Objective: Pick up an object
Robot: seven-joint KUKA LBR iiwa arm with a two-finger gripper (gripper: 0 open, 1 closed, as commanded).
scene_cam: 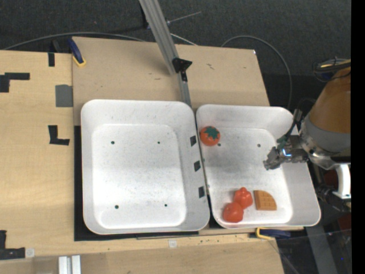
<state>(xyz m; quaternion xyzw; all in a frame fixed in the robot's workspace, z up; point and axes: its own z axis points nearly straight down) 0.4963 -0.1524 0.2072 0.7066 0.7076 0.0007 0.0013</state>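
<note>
Hand (274, 158) at right-centre of frame over the right bin (302, 210), finger state cannot tell; nearest candidates lie toward lower left of it: tan waffle piece (264, 200) just beside red pepper (238, 205); tomato (209, 136) farther, upper left.

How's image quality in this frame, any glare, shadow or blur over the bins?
Camera view: even, soft light; no hard glare on the right bin, a faint grey shadow mid-floor. Toys are soft-edged: tomato, waffle piece. The gripper is dark and blurry, detail lost.
</note>
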